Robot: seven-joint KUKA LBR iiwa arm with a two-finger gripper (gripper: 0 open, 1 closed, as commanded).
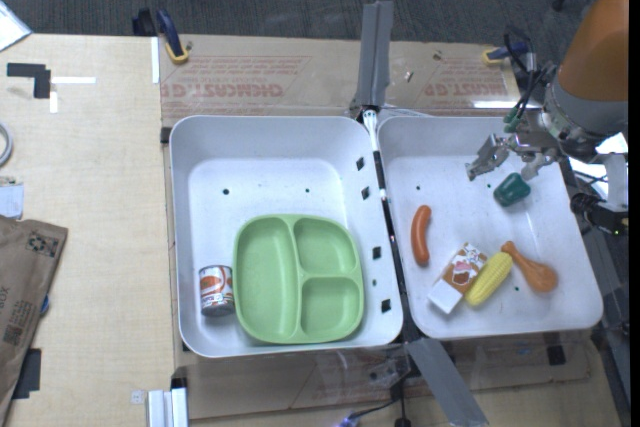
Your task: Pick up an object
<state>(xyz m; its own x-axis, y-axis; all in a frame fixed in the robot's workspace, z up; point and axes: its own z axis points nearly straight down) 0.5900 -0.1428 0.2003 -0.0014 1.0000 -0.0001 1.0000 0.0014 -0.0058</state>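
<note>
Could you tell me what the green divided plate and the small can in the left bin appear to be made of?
The green divided plate looks like molded plastic: one even pale green with a soft matte sheen and rounded compartment walls. The can seems to be metal under a printed red and white label, with a greyish rim, though it is too small to be sure.

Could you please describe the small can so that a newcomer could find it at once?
Look in the left bin, near its front left corner. The can lies on its side against the green tray; it alone is metal there, with a red and white label.
</note>
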